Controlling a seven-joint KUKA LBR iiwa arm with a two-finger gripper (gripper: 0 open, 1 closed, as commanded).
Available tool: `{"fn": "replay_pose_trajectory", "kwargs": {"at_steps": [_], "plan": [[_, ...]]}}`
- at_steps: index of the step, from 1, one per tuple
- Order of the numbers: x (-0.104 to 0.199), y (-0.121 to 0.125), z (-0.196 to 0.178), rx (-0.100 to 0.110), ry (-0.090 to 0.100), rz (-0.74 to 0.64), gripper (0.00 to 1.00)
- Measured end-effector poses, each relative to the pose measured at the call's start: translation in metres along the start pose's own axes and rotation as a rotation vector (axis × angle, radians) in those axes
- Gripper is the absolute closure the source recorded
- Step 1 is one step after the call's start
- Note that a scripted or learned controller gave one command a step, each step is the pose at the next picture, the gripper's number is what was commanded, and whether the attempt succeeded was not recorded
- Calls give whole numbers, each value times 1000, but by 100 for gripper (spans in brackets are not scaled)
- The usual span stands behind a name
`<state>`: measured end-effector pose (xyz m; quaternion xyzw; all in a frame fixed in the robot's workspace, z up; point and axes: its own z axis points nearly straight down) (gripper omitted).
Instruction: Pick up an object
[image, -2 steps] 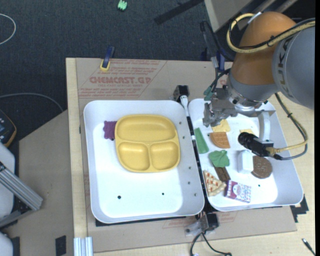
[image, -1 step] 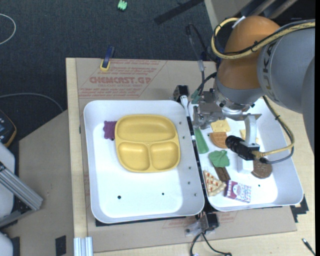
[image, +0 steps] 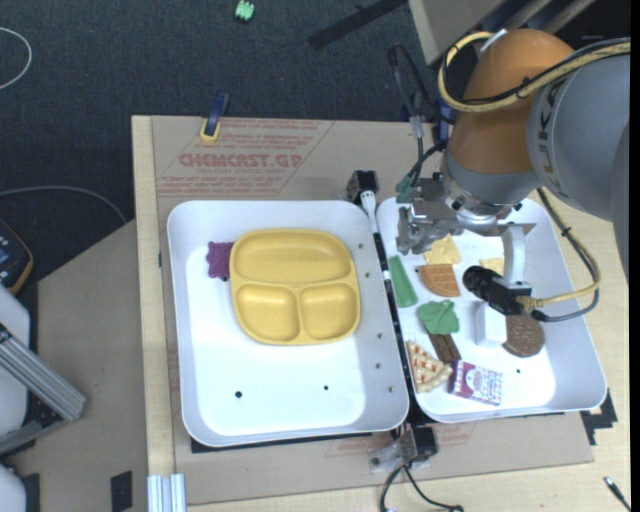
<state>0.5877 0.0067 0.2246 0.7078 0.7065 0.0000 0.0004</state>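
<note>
Here we see the grey arm with its orange band reaching over the right white bin (image: 575, 385). Its gripper (image: 420, 228) hangs low at that bin's back-left corner, just beside a pale yellow cheese wedge (image: 443, 249); we cannot tell its state. The left white bin (image: 200, 400) carries a yellow divided plastic tray (image: 295, 283) toward its back, with a small purple toy (image: 218, 259) touching the tray's left edge.

Dark blue-grey carpet floor (image: 120, 60) surrounds the surface (image: 150, 300). Brown cardboard sheet (image: 260, 155) covers that surface. Aluminium rail (image: 40, 375) left of it.
</note>
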Motion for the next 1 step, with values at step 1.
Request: {"fn": "replay_pose_trajectory", "kwargs": {"at_steps": [1], "plan": [[0,-11,-8,3,2,-1,100]]}}
